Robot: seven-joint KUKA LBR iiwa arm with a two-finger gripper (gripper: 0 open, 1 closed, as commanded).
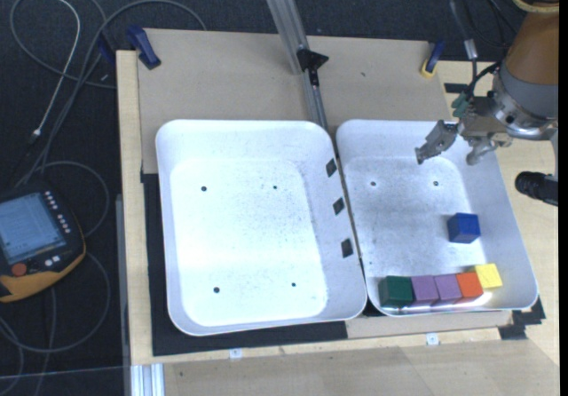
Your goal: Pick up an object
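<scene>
A blue cube (pixel 463 227) lies alone in the right bin (pixel 390 208), toward its right side. Along that bin's front edge stands a row of blocks: green (pixel 397 290), purple (pixel 426 288), a second purple (pixel 448 287), orange (pixel 469 284) and yellow (pixel 489 276). My gripper (pixel 456 147) hangs over the bin's back right part, above and behind the blue cube. Its two fingers are spread apart with nothing between them.
The left bin (pixel 177 208) sits beside the right one, joined by black clips (pixel 338 205). A metal pole (pixel 282 3) rises behind the bins. Blue clamps (pixel 142 46) hold the bench board's back corners. A pendant (pixel 34 233) lies on the floor at left.
</scene>
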